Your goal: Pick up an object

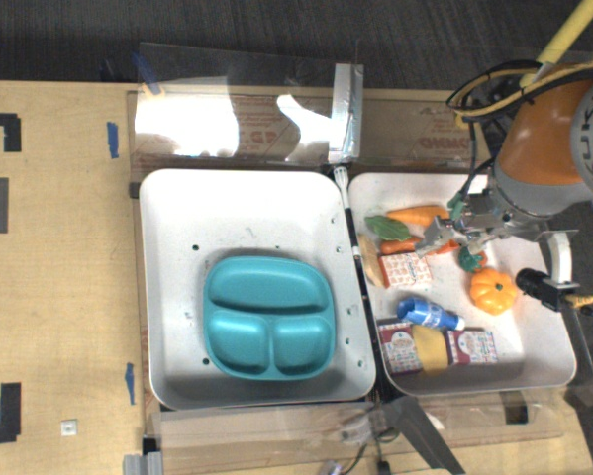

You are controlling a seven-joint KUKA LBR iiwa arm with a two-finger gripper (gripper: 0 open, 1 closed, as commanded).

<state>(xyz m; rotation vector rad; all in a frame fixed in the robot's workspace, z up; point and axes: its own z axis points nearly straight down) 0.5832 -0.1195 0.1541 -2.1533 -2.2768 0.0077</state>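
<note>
Gripper (452, 234): over the right bin (558, 359), at the carrot (420, 215); finger state we cannot tell. Carrot: orange, tapered, with green top (390, 229), lying near the bin's far-left corner. We judge a centred descent astride its body best, clear of the small carton (405, 268) alongside.

Teal divided plate (269, 315) lying in the left white bin (167, 265), three compartments facing up. Clear plastic sheet (237, 117) propped behind that bin, catching glare. Tan bench top (53, 295) marked with black tape corners (7, 132) and blue tape strips (112, 139).
</note>
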